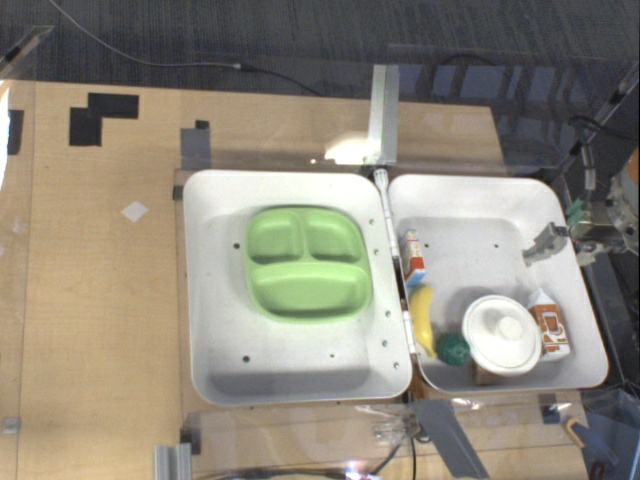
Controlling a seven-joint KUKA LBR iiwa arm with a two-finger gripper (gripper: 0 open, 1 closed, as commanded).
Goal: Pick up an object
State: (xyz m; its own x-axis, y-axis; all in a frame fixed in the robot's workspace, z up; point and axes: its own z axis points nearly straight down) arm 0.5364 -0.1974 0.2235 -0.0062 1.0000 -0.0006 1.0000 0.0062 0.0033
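Nothing has been lifted yet, judging by how things lie. Two white bins sit side by side on the bench: the left bin holds a green divided plate near its centre, and the right bin holds all the small items.

From the middle of the right bin, a white lidded pot rests at about five o'clock, a small orange-and-white carton lies just beside it toward four o'clock, a banana runs along the divider at about eight o'clock with a dark green lump touching its lower end, and a small tube lies at nine o'clock against the divider.

The gripper hangs at roughly three o'clock near the bin's right wall, well apart from every item, with nothing between its fingers. Whether it is spread or closed I cannot tell; it is too small and blurred.

So the whole task seems to remain: choose an item, most likely the pot or carton nearest, come down over it, close and lift.
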